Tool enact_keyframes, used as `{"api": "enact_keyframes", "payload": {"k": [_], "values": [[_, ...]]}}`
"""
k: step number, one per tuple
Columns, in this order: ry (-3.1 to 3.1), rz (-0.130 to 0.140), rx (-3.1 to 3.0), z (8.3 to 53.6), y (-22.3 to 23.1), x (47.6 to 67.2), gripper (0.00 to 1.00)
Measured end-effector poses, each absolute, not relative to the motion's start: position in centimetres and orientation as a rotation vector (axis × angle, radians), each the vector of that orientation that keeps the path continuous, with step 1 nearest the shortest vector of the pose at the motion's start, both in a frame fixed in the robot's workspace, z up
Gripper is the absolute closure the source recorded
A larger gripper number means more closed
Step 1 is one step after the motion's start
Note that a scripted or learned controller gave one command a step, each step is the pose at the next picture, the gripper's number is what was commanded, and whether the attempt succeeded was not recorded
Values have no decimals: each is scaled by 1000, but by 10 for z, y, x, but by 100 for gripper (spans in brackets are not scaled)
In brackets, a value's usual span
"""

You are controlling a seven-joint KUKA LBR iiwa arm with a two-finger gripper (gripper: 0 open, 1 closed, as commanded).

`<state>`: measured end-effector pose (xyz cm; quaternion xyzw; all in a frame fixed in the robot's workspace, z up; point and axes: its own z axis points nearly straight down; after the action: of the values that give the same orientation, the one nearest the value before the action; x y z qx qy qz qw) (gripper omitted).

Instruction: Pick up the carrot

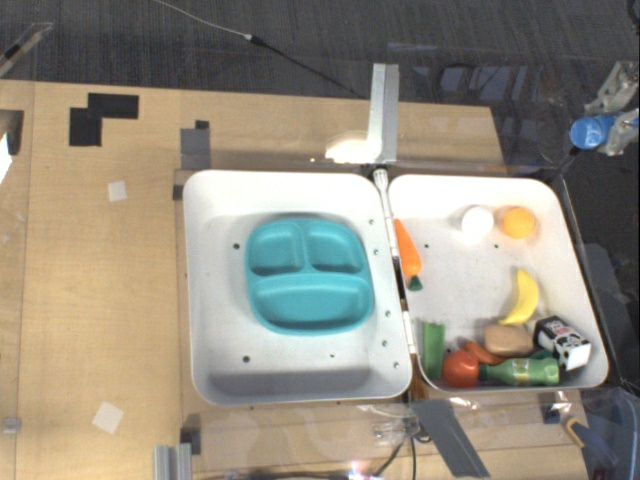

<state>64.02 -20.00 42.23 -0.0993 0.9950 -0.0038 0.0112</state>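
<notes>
The carrot [406, 250] is small and orange with a green top toward the near side. It lies lengthwise against the left wall of the right bin [560, 218], close to the divider between the bins. My gripper [612, 113] hangs at the far right, beyond the right bin's back corner and well away from the carrot, with a blue part showing on it. Nothing shows in its grasp.
The left bin [210, 348] holds a teal divided plate [308, 273]. In the right bin lie a white ball [477, 220], an orange [518, 223], a banana [520, 298], and a near-side cluster: tomato [460, 368], green bottle [522, 372], brown bun [508, 340], black-and-white carton [562, 342].
</notes>
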Motion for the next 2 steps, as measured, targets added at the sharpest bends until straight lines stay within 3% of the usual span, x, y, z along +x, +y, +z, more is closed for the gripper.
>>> {"api": "enact_keyframes", "payload": {"k": [1,2], "values": [[3112,-6,-310,417,-200,640,0],[3089,0,-544,315,-204,639,0]]}}
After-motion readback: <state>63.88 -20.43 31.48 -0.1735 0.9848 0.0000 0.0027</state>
